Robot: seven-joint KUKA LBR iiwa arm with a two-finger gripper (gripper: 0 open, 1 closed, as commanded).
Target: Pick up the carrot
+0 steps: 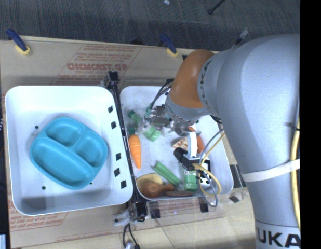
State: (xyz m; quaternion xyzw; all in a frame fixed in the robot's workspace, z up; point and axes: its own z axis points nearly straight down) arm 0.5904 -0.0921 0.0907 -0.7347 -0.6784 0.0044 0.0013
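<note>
The carrot (135,150) is orange and lies lengthwise along the left wall of the right bin (130,95), its narrow end pointing toward the front. My gripper (155,119) hangs low over the middle of that bin, to the right of and a little behind the carrot, with a gap between them. A small green piece (151,134) sits just below the gripper. The wrist and orange band (189,84) cover the bin's back right part.
The right bin also holds a green piece (133,117) near the carrot's top, a long green vegetable (166,172), a brown and yellow item (151,186), a green block (190,181) and an orange-white item (195,142). A blue divided plate (68,152) lies in the left bin (20,100).
</note>
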